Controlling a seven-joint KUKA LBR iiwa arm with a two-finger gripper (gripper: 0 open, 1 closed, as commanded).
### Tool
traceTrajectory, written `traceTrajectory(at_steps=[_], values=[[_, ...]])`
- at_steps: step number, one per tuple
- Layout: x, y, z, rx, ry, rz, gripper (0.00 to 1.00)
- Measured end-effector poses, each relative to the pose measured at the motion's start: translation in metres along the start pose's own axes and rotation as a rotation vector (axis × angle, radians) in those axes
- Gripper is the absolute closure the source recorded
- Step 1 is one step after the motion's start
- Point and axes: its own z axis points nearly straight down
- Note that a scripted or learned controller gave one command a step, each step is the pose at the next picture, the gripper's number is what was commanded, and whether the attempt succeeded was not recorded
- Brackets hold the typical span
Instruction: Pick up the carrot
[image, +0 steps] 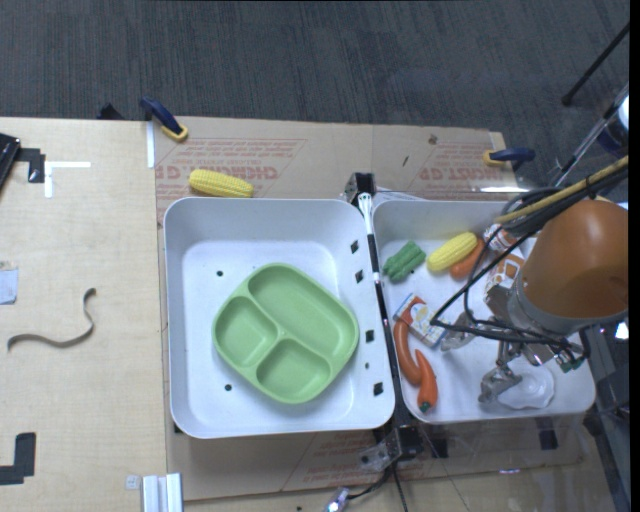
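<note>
Orange carrot (425, 379) alone, two corn cobs (452, 250), one green plate (286, 333).

Bright, even overhead light, with no harsh glare. The two white bins (180, 330) look clean and slightly bluish, with soft shadows along their inner walls. The green divided plate (286, 333) casts a faint shadow. Focus is moderately sharp; the orange arm band (585, 260) looks slightly soft

Dark grey carpet (300, 55) beyond light wood bench (80, 400).
</note>
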Motion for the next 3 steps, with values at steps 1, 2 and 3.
traceTrajectory(at_steps=[1, 2, 3], values=[[-0.012, 0.039, 0.000, 0.000, 0.001, -0.028, 0.00], [-0.014, 0.039, -0.009, 0.002, -0.003, -0.030, 1.00], [-0.074, -0.028, -0.001, 0.002, -0.003, -0.211, 1.00]])
